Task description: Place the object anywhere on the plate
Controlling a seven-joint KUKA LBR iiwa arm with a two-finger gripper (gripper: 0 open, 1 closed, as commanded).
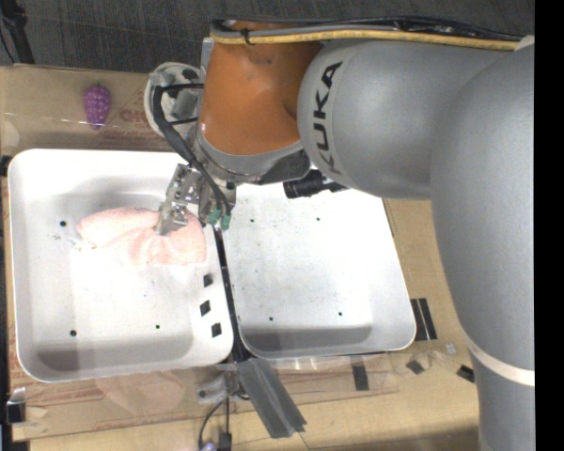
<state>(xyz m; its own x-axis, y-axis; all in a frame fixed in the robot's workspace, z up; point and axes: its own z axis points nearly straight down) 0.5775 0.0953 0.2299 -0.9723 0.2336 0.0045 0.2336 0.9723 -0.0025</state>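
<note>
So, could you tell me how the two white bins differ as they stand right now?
The left bin holds a pale pink cloth-like thing, while the right bin shows bare white floor with small dark specks. The gripper hangs over the left bin, at the pink thing's right end; the right bin has the arm crossing above its far edge. Both are shallow, white and rounded at the corners, set side by side.
</note>
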